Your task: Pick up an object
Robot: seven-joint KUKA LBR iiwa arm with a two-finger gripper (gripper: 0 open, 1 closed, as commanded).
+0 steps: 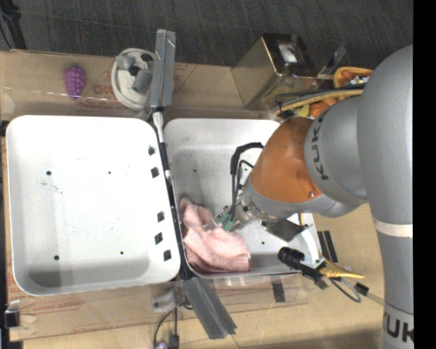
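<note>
The gripper [229, 221] sits by a pink cloth [214, 247], lower centre, in the right bin [203, 133]. Whether it is open or closed cannot be told.

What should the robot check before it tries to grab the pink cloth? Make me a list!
1. The pink cloth lies in the right bin: ok.
2. The tool sits at the cloth's upper edge: ok.
3. Cloth caught in the tool: cannot tell.
4. Room around the cloth: not ok, it is bunched against the bin's left wall.
5. The purple thing on the bench is far from the arm: ok.
</note>
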